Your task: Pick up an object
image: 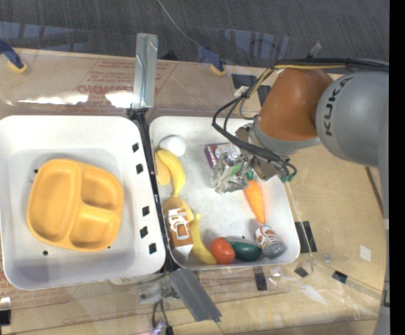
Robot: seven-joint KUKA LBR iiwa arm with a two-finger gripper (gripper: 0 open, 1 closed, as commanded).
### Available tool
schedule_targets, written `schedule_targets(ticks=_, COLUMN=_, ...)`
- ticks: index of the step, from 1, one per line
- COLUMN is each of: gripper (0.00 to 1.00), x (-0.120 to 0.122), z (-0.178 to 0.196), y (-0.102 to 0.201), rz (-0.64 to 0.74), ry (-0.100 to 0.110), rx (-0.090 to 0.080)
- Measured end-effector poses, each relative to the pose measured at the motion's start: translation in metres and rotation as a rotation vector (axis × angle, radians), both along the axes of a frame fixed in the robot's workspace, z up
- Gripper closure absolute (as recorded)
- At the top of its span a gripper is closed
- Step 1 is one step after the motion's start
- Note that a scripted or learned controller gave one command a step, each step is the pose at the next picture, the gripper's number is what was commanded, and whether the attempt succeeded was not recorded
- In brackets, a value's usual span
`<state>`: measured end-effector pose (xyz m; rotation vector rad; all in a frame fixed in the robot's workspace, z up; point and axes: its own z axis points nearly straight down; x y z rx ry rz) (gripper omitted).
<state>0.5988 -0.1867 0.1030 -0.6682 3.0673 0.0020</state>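
Camera view: end effector [231,171], grip state unclear, seemingly just beside the carrot [256,199] and purple packet [215,154].

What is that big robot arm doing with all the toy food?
The robot arm's gripper is down in the right bin, among toy food: a carrot, bananas, a tomato and a white egg. It is trying to pick something up, but I cannot tell whether it has anything. The left bin holds a yellow tray.
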Motion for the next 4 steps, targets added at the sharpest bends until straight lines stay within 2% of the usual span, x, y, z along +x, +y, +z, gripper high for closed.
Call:
schedule_targets(ticks=1, gripper=1.00, x=0.023, z=0.126, y=-0.006, rz=-0.047, ry=-0.012, rx=-0.006)
schedule_targets(ticks=2, gripper=1.00, x=0.058, z=0.055, y=0.044, rz=-0.057, ry=0.006, rx=0.001)
schedule_targets(ticks=3, gripper=1.00, x=0.008, z=0.126, y=-0.004, rz=0.197, ry=-0.004, rx=-0.005)
schedule_targets(ticks=4, gripper=1.00, x=-0.116, z=0.015, y=-0.024, rz=0.226, ry=0.006, rx=0.001)
